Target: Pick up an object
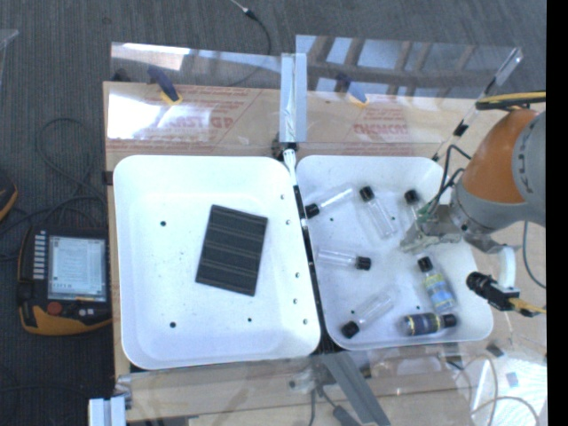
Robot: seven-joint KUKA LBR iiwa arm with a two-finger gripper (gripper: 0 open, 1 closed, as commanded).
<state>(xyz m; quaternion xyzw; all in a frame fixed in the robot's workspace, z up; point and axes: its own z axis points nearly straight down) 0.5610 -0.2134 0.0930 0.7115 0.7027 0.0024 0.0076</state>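
Note:
Several small clear vials with black caps lie scattered in the right bin [461, 331]: one vial [327, 201] near its left wall, another vial [380, 215] further back, a third vial [342, 257] at mid-left. A darker vial [428, 323] lies at the front right, beside a labelled vial [435, 286]. A dark ribbed rectangular pad [232, 249] lies flat in the left bin [142, 327]. My gripper [429, 232] hangs low over the right side of the right bin, just behind the labelled vial. Nothing can be seen held in it.
The grey arm with its orange band [499, 162] reaches in over the right bin's right rim. Clear panels [293, 105] stand behind both bins. A teach pendant [64, 278] and cables lie on the floor at the left.

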